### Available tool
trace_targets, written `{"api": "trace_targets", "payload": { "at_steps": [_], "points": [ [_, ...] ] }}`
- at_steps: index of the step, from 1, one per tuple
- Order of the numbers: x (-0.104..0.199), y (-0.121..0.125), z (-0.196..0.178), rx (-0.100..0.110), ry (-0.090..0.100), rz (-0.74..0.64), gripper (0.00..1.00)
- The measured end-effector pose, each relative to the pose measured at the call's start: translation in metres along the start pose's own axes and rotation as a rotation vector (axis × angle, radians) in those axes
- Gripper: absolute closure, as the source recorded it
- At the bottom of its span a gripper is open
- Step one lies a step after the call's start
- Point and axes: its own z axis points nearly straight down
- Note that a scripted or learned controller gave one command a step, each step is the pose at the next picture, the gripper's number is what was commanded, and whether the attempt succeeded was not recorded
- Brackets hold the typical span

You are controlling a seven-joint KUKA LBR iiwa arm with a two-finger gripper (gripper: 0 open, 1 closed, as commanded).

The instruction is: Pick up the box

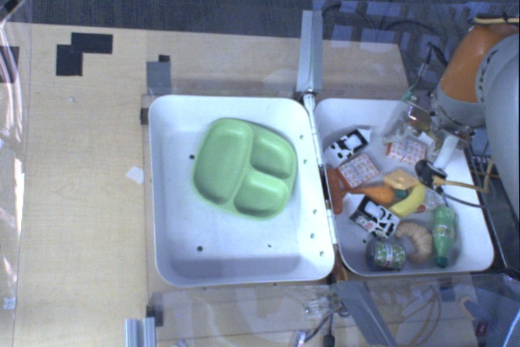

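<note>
— Box (358, 170) location? It is being seen lying flat in the right bin (485, 256), beside the banana (409, 201).

— And the pincer (422, 126)? It is being held above that bin's far corner; its state cannot be told.

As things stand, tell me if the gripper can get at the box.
Probably yes. The box lies face up in the right bin, uncovered, and the gripper hovers just beyond it over that bin. A carrot crowds its near edge.

**Bench and what rests on it**

The pale wooden bench (89, 199) carries two white bins side by side. The right bin (479, 252) lies beneath the gripper (428, 144); the left bin (175, 256) sits well to the gripper's left.
</note>
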Motion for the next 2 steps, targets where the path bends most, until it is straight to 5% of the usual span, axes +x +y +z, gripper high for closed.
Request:
{"api": "trace_targets", "payload": {
  "at_steps": [1, 2],
  "points": [
    [0.0343, -0.0104, 0.0002, 0.001, 0.001, 0.314, 0.0],
    [0.0357, -0.0102, -0.008, 0.002, -0.001, 0.306, 1.0]
  ]
}}
